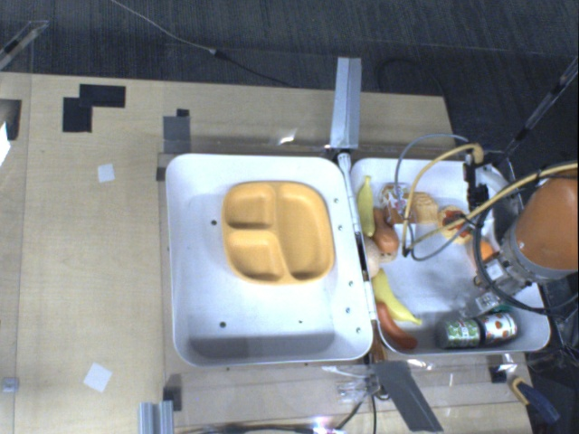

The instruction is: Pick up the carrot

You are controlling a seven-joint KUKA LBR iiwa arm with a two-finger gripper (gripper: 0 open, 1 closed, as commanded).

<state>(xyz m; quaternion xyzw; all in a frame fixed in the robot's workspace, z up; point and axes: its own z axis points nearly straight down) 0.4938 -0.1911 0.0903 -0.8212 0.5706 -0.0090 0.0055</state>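
A small orange piece that looks like the carrot (489,250) shows in the right bin (434,269), right against the arm's left side; the rest of it is hidden under the arm. The arm's orange band (552,229) hangs over the bin's right edge. The gripper (488,298) points down below the band, just above a lying can (463,333). Cables and the wrist cover most of the gripper.
The right bin also holds a banana (365,206), a sausage (387,239), a bread roll (425,208), a second banana (394,298), a red sausage (399,328) and a brown can (503,326). A yellow divided tray (276,231) sits in the left bin (194,306).
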